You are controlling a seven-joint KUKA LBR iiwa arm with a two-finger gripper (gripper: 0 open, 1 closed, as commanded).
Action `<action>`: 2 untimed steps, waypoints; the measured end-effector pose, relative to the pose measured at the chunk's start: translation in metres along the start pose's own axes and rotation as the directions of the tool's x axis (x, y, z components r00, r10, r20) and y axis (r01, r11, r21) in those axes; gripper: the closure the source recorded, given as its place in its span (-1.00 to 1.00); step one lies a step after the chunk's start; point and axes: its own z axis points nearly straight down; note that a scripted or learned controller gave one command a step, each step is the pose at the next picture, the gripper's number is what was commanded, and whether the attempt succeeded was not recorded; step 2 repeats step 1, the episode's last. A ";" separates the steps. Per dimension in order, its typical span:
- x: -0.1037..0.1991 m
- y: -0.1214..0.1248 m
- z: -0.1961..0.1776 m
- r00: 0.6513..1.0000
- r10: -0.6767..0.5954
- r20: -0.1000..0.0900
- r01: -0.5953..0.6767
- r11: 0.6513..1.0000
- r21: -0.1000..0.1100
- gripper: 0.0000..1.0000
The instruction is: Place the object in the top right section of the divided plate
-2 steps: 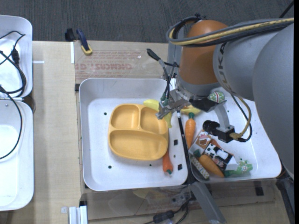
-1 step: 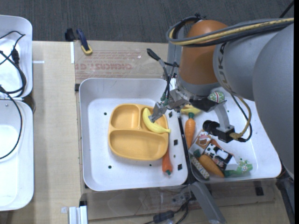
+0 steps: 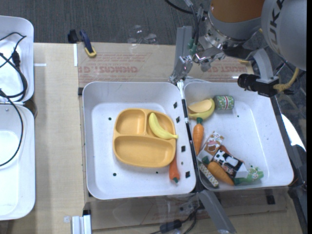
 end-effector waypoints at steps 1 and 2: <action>0.001 0.000 0.058 0.975 -0.221 -0.001 0.221 0.975 0.001 -1.00; 0.001 0.000 0.058 0.975 -0.221 -0.001 0.221 0.975 0.001 -1.00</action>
